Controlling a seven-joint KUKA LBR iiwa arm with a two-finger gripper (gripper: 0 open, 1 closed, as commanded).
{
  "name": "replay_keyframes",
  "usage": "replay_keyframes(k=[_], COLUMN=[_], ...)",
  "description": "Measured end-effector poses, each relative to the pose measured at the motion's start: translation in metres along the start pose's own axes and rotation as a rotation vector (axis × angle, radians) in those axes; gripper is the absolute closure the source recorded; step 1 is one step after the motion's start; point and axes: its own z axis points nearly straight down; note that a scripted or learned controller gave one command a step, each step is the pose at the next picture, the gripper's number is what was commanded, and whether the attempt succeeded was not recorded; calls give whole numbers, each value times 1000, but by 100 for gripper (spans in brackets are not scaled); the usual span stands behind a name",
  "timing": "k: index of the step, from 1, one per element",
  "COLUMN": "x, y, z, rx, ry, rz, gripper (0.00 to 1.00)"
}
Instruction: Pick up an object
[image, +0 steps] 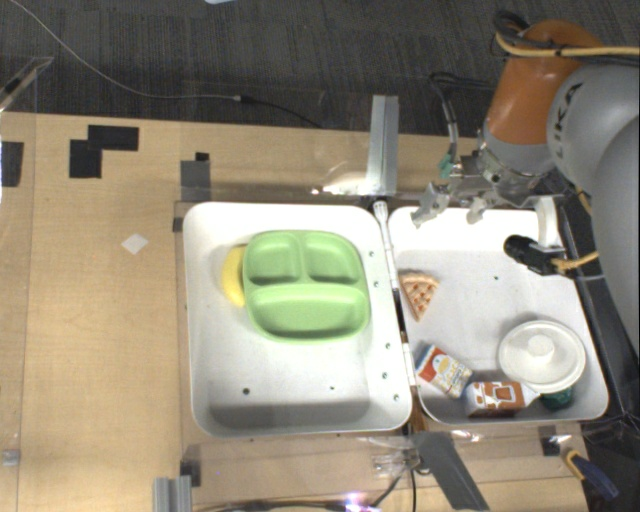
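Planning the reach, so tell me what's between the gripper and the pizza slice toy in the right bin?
In the camera view, bare white bin floor separates the gripper from the pizza slice toy.

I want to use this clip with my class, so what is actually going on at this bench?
A grey and orange robot arm reaches in over the far edge of the right bin; its gripper hangs there with nothing between its fingers. A waffle slice, two small cartons and a white bowl lie below. The left bin holds a green divided tray.

Green three-compartment plastic tray (304, 284) in left white bin (215, 395), overlapping yellow banana (232, 277); right white bin (470, 265) holds waffle slice (418, 294), white round lid (540, 352), two small cartons (444, 370) (496, 397).
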Motion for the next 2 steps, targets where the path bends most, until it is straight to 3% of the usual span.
replay_keyframes(k=[1,2], x=[-20,-24], y=[-71,-143], z=[56,97], rx=[4,4], ry=[1,2], rz=[25,-82], gripper=[0,0])
